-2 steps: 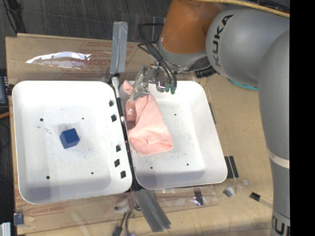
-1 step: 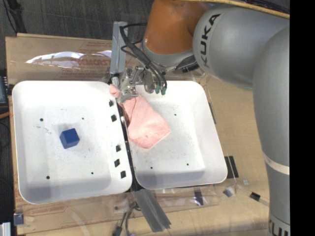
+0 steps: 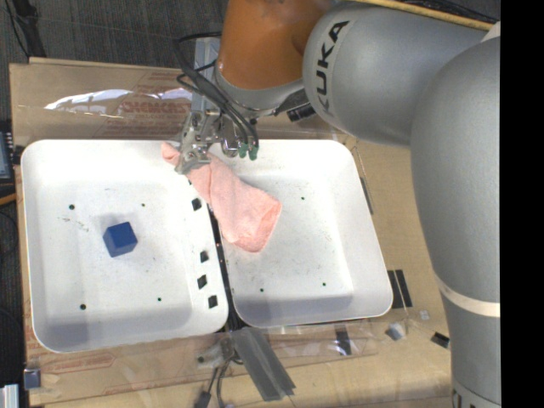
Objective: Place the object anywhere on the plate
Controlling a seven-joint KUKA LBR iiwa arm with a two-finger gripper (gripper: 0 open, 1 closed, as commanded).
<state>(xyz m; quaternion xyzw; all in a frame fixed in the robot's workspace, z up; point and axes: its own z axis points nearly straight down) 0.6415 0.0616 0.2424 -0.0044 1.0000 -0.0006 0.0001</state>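
Camera view, left to right: I see a blue cube (image 3: 120, 238) in the left bin (image 3: 51, 313), then the gripper (image 3: 197, 147) clamped on the pink cloth's (image 3: 242, 211) top corner, cloth draping over the divider into the right bin (image 3: 340, 279). I judge this the carry step; I spot no plate to aim for.

Grey arm (image 3: 399, 75) reaches in from right, orange band (image 3: 259, 32) above wrist. Gripper (image 3: 197, 147) points down, low over far inner edge of bins, fingers clamped on pink cloth (image 3: 238, 206).
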